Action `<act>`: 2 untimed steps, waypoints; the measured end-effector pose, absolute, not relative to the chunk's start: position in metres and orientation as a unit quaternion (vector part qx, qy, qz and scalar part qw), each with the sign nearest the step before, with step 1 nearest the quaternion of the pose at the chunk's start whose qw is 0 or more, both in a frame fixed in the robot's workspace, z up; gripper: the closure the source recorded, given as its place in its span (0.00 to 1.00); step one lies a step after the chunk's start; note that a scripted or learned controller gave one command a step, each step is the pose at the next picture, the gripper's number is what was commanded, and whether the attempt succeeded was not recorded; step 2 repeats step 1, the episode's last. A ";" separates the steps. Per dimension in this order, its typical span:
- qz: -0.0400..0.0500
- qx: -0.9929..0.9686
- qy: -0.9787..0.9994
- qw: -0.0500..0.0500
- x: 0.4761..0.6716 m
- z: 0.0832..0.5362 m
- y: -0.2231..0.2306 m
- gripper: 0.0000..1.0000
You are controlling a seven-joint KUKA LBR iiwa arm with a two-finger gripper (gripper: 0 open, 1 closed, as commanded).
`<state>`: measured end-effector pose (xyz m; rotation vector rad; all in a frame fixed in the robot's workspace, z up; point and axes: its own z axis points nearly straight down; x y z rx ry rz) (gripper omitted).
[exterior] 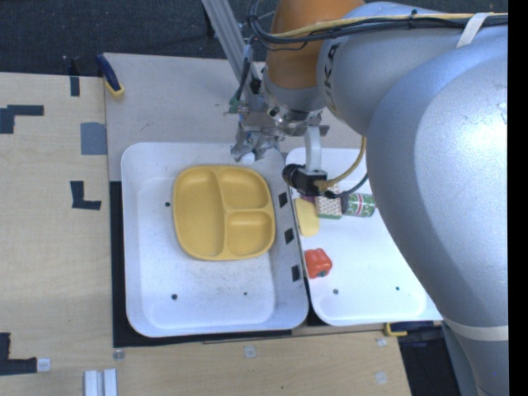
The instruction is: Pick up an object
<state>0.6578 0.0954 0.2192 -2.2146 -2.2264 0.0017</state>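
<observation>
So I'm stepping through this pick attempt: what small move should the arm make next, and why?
Probably a short shift toward the yellow tray, then down. The gripper sits over the far rim of the left bin, just beyond the tray's far edge, with nothing seen between the jaws. The tray is the nearest thing to it; the red piece and bottle lie in the right bin.

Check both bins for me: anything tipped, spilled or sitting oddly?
Nothing spilled. The yellow divided plastic plate lies flat in the left white bin. In the right white bin, a small green-capped bottle lies on its side, near a small red object.
</observation>
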 end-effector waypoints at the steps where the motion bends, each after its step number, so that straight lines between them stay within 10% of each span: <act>1: 0.001 -0.706 -0.708 0.000 0.658 0.220 0.093 0.00; 2: 0.001 -0.706 -0.708 0.000 0.658 0.220 0.093 0.00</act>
